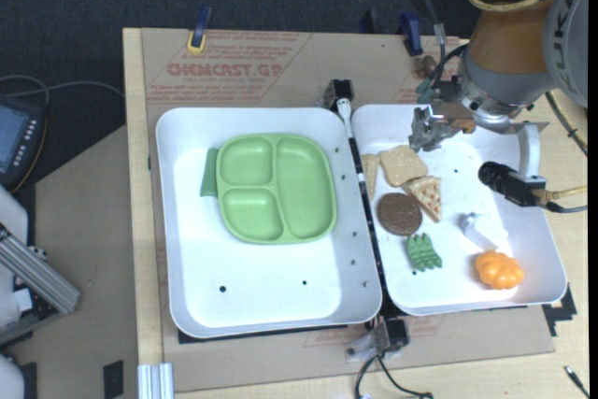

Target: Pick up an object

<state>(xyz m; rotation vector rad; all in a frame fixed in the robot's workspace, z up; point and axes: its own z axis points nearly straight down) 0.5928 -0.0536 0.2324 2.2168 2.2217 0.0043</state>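
We see the gripper (425,134) hovering at the right bin's (551,276) twelve o'clock edge, just above the toast slice (403,165), likely lined up for a pick; nothing sits in its grasp, and its opening we cannot tell.

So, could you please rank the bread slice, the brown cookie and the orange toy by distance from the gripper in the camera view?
From the gripper:
1. Bread slice, just below it.
2. Brown cookie, mid-bin, left side.
3. Orange toy, near front right corner.
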